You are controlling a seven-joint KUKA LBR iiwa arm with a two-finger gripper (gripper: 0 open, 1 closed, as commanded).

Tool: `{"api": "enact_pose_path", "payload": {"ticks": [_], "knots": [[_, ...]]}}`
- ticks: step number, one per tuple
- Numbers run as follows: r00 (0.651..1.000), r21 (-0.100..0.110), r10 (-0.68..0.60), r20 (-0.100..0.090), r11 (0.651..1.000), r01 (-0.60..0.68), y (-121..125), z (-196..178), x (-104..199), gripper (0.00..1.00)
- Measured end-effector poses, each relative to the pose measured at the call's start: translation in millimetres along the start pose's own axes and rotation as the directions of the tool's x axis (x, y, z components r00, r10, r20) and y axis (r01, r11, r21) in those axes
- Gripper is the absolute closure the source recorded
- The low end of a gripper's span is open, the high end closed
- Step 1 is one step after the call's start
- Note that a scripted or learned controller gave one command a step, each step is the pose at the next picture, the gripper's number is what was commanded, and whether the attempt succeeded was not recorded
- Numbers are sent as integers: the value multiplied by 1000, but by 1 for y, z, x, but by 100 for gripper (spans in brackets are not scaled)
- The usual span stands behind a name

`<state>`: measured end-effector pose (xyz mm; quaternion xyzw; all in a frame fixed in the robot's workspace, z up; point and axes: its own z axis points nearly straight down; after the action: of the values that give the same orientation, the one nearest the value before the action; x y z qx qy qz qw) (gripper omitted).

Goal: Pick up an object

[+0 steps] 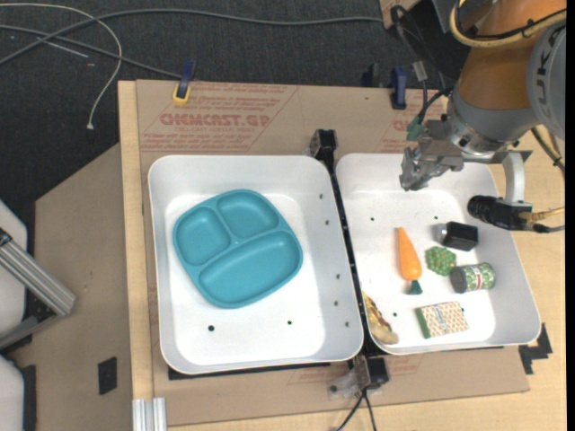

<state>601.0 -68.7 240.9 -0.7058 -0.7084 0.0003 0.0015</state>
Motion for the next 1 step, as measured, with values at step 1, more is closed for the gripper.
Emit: {"api": "enact_pose_path", "payload": {"ticks": [1], "knots": [[1000,0,-1,0,1000,1,-8,4,61,100]]}}
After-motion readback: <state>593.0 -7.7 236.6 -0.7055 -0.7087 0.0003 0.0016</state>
